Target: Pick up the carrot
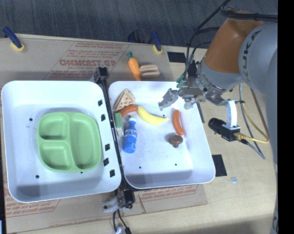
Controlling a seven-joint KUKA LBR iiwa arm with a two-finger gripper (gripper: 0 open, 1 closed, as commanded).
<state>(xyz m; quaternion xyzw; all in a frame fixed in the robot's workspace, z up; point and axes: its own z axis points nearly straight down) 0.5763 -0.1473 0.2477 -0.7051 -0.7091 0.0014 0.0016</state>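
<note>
Hovering at the right bin's [205, 172] far edge, gripper [170, 99] open wide, empty (nothing gripped); carrot [134, 68] untouched on the bench beyond that edge, pick not started.

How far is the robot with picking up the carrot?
Nothing looks done yet. The carrot lies on the cardboard beyond the right bin, beside a small sandwich. The claw hovers over the right bin near the banana, apart from the carrot. Reaching, grasping and lifting remain.

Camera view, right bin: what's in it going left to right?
Blue bottle → banana → sausage. Skipped the sandwich wedge and brown piece, since their x-ranges overlap others. The carrot lies outside, beyond the bin's far rim.
</note>
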